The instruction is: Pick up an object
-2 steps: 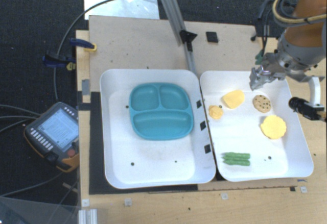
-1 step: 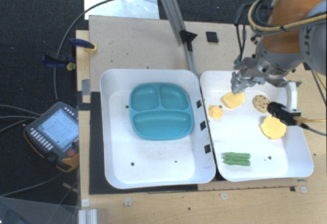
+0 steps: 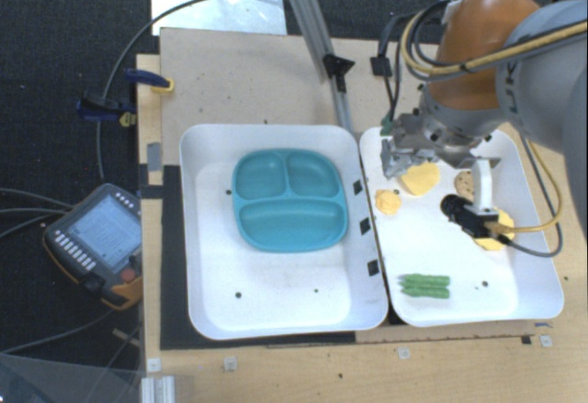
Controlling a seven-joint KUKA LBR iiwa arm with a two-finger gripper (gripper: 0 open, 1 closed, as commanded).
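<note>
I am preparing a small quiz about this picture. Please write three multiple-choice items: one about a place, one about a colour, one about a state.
1. Where is the divided plate?
A. left bin
B. right bin
C. on the bench outside the bins

2. What colour are the beans?
A. red
B. green
C. blue

3. How does the plate lie?
A. flat, compartments facing up
B. upside down
C. standing on its edge

Answers: 1 A, it lies within the left bin; 2 B, green against the white right bin; 3 A, all three compartments are visible.
</note>
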